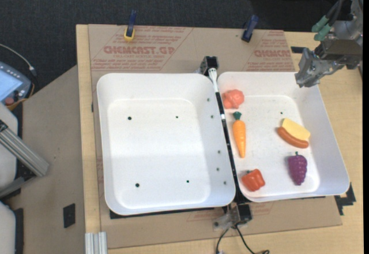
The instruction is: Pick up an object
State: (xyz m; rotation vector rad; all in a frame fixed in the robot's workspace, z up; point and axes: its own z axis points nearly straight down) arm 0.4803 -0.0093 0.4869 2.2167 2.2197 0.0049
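The right bin (328,131) holds several toy foods: a pink lumpy piece (233,99) at its far left, an orange carrot (240,137) along the left wall, a red pepper (252,179) near the front, a purple grape bunch (297,168) and a yellow-and-orange bun-like piece (294,133). My gripper (305,77) hangs above the far right corner of this bin, apart from all the objects. Nothing shows between its fingers.
The left bin (115,131) lies beside the right one, joined by a black divider strip (222,126). Blue and yellow clamps (130,27) and a dark blue clamp (249,27) sit at the board's far edge. Grey equipment stands at the left edge.
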